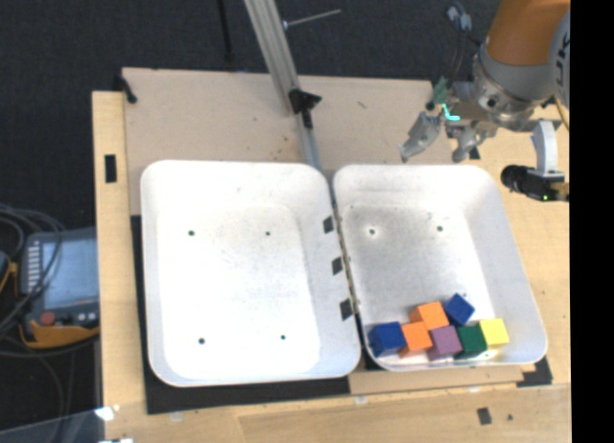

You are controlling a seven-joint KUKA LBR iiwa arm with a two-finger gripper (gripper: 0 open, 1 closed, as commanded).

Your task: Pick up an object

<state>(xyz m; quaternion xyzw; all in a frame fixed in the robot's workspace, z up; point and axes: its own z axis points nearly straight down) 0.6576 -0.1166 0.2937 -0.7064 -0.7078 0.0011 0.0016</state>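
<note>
Nothing grasped yet. Metal two-finger end effector (443, 140) hangs spread wide, holding nothing, upper right of frame. Small coloured cubes (439, 330) sit untouched in the right shallow white bin (499, 203), lower right.

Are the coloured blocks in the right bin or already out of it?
In. The coloured blocks all sit clustered in the right bin, at its near edge; the claw is above the bin's far rim.

Two shallow white plastic bins (240, 259) are carried side by side, touching, on the tan wooden tabletop (192, 115).
</note>
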